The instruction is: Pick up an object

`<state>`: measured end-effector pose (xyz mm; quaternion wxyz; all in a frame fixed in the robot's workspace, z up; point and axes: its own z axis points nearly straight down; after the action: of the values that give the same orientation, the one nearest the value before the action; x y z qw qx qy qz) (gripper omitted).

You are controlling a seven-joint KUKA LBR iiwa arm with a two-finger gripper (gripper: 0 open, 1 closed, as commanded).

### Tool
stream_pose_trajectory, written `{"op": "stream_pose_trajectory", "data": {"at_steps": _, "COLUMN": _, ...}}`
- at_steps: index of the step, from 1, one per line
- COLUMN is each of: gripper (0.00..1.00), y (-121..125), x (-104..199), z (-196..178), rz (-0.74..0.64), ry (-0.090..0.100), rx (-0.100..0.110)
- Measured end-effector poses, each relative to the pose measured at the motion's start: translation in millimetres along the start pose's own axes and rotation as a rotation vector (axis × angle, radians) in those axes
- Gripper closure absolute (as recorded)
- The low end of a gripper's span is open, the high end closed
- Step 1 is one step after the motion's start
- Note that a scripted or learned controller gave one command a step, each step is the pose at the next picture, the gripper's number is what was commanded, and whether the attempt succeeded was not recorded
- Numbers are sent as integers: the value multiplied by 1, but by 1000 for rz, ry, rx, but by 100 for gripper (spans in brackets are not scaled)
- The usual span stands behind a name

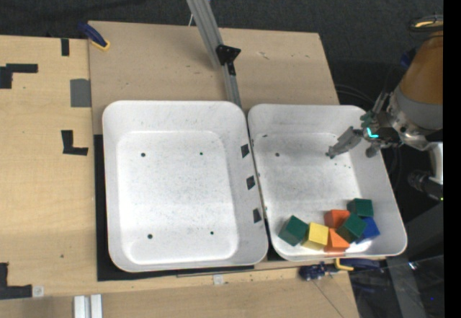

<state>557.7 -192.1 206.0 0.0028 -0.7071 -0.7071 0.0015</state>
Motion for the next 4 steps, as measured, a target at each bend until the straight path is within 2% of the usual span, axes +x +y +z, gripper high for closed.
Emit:
{"op": "stream_pose_trajectory", "data": {"at_steps": 1, "gripper": 0, "y": 1, "x": 0, "z": -3, "rz": -2, "ry": -1, "rx": -5}}
{"op": "stream_pose_trajectory", "data": {"at_steps": 3, "gripper": 0, "y": 1, "x": 7, "z": 86, "rz": -1, "ry": -2, "rx": 0}}
{"op": "stream_pose_trajectory", "data": {"at_steps": 4, "gripper": 0, "y": 0, "x": 7, "z": 116, "rz": -1, "ry": -2, "rx": -1}}
